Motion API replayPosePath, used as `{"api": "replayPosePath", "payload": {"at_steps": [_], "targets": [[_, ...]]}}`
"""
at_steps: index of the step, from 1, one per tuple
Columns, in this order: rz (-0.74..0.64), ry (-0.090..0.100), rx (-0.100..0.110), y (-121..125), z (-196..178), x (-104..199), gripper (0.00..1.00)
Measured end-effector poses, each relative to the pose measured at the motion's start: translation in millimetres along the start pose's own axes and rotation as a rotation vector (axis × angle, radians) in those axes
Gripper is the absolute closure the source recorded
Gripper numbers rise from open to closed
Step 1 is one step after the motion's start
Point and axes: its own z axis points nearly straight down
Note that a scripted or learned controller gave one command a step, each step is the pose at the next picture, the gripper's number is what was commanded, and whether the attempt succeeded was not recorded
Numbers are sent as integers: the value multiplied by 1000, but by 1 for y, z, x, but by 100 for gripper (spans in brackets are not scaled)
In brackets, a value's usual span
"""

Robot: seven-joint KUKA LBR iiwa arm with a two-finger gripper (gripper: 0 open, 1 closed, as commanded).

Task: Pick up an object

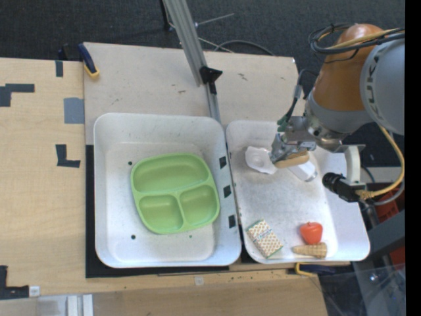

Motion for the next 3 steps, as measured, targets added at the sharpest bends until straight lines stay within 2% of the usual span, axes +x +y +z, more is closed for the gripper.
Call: {"api": "replayPosePath", "payload": {"at_steps": [2, 3], "targets": [[0, -1, 0, 24, 22, 106, 100], [0, 0, -1, 30, 13, 150, 100]]}}
